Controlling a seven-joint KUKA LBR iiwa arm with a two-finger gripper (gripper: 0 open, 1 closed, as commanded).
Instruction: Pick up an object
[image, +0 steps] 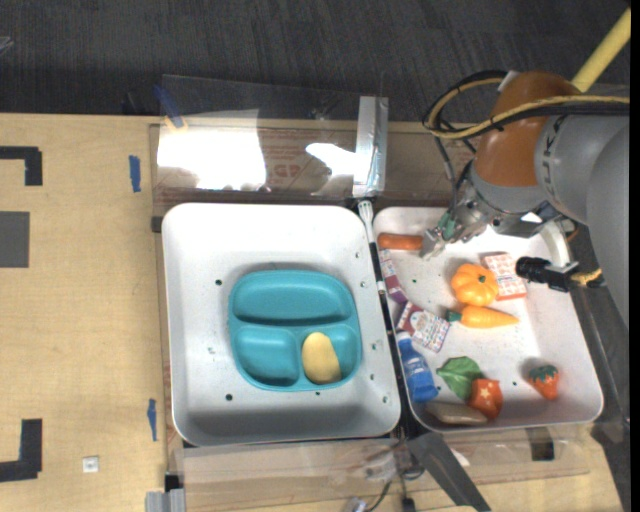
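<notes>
So the closest thing to me is the little orange-red sausage (400, 241), lying flat in the far left corner of the right bin (583, 345), right by the wall between the bins. My gripper (445, 232) is low over that same corner, just beside the sausage's right end. Honestly I can't tell from this angle how wide it's set, and I don't see anything held in it.

Rest of that bin is a mess: orange pumpkin (473, 284) in the middle with a carrot (488, 318) touching it below, a red-and-white box (503, 275) on its right, a blue bottle (417, 368) along the left wall, and a green leafy piece (460, 372) next to a red pepper (487, 396) near the front.

The left bin (190, 300) holds a teal divided tray (290, 300) with a yellow potato (320, 357) in its front-right compartment.
</notes>
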